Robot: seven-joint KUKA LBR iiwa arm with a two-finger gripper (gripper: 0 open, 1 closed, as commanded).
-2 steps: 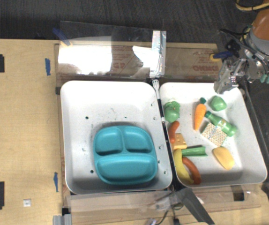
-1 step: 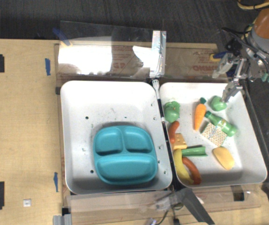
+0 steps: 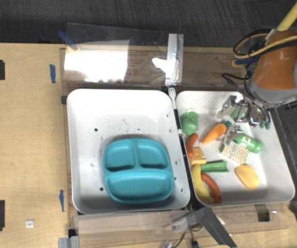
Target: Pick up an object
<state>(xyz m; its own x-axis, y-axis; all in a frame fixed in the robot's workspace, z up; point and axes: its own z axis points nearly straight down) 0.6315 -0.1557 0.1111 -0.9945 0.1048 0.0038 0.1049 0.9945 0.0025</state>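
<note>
The right bin [image 3: 280, 154] holds several toy foods. A green pepper [image 3: 190, 121] lies at its far left, and an orange carrot [image 3: 214, 133] sits beside it. A green cylinder [image 3: 252, 144] and a patterned white packet [image 3: 235, 151] lie in the middle. A yellow lemon [image 3: 248, 175], a green bean [image 3: 213, 166], a banana [image 3: 199, 182] and a red sausage [image 3: 213, 187] lie nearer the front. My gripper [image 3: 235, 129] hangs low over the bin's far middle, just right of the carrot and above the packet. Nothing is visibly held.
The left bin [image 3: 86, 112] carries a teal divided tray [image 3: 137, 169] in its front half. A clear plastic sheet [image 3: 117, 61] lies behind the bins. The arm's orange band [image 3: 278, 66] and cables sit over the right bin's far corner.
</note>
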